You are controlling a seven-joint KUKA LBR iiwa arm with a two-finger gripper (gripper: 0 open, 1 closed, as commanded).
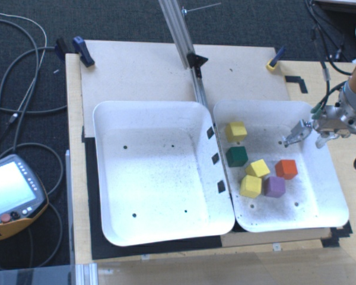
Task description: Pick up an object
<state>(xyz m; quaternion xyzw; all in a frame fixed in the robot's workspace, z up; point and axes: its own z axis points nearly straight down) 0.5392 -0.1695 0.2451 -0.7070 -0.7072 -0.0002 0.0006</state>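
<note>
At the right edge, the hand (308, 132) is partly cut off.

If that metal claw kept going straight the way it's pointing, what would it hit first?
Probably the white floor of the right bin. The gripper points left and down, toward bare bin bottom between the upper yellow cube and orange cube. Depth is hard to judge.

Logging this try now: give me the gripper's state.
Gripper: above the right bin, nothing held; open or shut cannot be told.
</note>
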